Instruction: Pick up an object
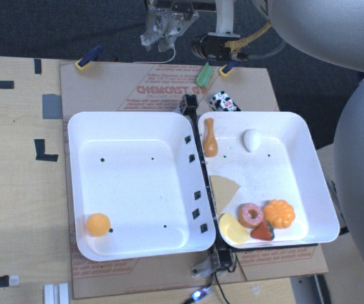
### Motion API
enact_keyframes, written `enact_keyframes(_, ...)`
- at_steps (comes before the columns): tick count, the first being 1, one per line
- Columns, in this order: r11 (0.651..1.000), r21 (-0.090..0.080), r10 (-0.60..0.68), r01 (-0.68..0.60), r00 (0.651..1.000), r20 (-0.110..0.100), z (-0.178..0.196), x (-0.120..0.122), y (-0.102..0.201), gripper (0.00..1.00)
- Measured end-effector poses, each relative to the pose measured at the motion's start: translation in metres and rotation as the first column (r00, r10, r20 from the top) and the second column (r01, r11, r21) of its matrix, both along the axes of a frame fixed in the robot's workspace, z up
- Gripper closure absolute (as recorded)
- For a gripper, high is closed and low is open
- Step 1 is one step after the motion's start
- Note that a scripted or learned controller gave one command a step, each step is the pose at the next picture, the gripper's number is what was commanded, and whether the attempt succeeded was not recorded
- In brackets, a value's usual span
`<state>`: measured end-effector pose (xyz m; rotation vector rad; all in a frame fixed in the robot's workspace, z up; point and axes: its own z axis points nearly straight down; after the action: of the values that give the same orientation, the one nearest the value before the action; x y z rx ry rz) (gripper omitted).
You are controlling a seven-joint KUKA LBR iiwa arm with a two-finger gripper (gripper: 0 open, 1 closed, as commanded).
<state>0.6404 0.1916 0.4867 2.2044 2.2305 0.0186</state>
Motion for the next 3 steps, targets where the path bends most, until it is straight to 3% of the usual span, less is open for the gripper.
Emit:
enact_keyframes(1,1.000,-0.003,-0.008,0.008,1.000,-0.007,0.052,-0.018,0.002,1.00)
enact_keyframes(2,1.000,-0.011,-0.011,0.011,0.999,-0.031,-0.141,-0.034,0.016,1.00)
enact_keyframes(3,1.000,-0.003,-0.007,0.007,1.000,-0.012,-0.079,-0.074,0.027,1.00)
